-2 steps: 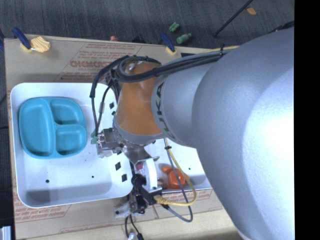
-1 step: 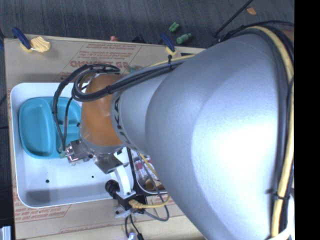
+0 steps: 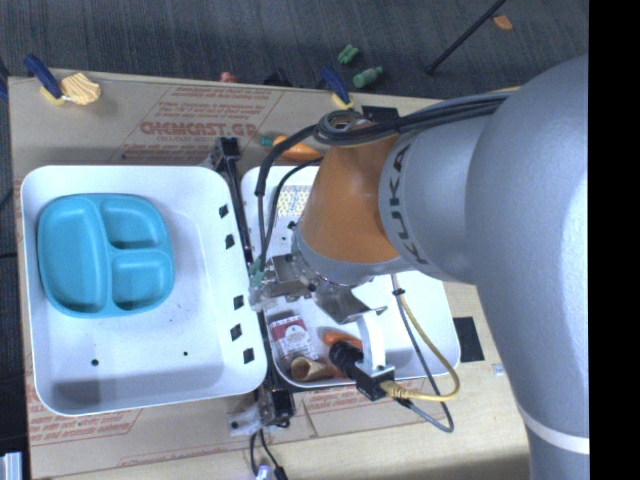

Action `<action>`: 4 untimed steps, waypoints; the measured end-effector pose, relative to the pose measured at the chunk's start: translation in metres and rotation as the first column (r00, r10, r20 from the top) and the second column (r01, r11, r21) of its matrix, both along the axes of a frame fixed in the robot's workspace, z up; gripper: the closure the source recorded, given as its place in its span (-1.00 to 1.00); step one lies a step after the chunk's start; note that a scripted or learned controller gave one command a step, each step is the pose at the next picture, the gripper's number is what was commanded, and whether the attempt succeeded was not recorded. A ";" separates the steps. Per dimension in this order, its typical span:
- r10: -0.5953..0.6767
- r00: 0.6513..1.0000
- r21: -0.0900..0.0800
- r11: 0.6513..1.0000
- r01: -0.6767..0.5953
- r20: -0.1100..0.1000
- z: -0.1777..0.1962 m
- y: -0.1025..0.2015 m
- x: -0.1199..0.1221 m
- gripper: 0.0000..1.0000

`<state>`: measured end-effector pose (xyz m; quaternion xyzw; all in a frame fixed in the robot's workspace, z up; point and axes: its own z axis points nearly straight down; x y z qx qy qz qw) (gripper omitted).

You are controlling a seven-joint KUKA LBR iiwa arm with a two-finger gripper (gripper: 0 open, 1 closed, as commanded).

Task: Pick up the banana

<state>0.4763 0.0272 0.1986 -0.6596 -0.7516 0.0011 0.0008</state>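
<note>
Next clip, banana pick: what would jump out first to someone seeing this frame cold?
The grey arm with its orange band dominates, sweeping in from the right and covering most of the right bin. In the left bin lies a light blue divided tray, at its upper left. Under the wrist, small items crowd the right bin's near corner; I cannot pick out the banana among them.

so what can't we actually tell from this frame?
- Banana: cannot be identified; the arm covers most of the right bin in the camera view.
- Gripper: fingers hidden under the wrist, state unknown.
- Small items at the right bin's near edge: partly covered, too small to name.
- Left bin with the blue divided tray: fully visible.
</note>
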 end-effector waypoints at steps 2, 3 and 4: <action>0.165 0.986 0.001 0.986 -0.165 -0.002 -0.031 0.127 -0.001 1.00; 0.170 0.985 0.001 0.985 -0.170 -0.005 -0.021 0.127 -0.001 1.00; 0.023 1.000 0.001 1.000 -0.023 0.005 0.345 0.059 0.000 1.00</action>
